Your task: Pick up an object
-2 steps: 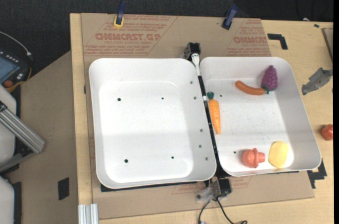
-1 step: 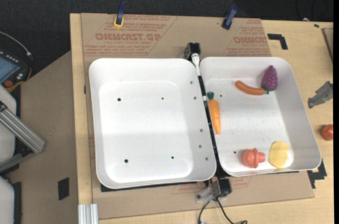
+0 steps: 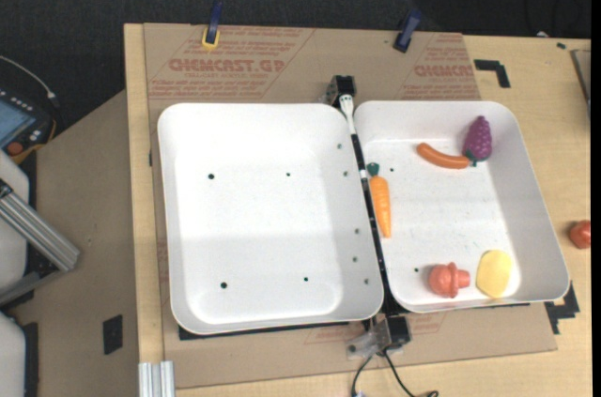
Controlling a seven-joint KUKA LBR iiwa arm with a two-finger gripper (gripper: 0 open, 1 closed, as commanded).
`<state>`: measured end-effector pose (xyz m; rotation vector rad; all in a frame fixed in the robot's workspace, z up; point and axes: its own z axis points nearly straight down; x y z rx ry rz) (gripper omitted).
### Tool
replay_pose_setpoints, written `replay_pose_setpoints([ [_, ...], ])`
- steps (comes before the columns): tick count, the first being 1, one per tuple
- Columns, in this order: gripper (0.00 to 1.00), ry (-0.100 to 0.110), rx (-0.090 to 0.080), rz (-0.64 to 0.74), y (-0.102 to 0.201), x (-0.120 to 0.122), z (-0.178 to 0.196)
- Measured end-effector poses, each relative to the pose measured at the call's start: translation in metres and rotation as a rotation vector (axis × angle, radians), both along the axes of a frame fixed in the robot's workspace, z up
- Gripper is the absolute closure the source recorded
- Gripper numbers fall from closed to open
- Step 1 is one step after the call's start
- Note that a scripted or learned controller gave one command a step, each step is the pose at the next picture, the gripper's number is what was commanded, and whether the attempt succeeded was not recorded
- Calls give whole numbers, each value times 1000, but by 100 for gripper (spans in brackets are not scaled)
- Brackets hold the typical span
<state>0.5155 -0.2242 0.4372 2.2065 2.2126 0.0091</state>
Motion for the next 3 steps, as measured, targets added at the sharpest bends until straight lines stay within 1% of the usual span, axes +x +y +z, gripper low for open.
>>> replay_pose_setpoints([
  [1,0,30,14,-3,11,-29,-144],
  [2,0,-5,-3,-3,-1,-36,63],
  [3,0,31,14,-4,2,-38,-176],
])
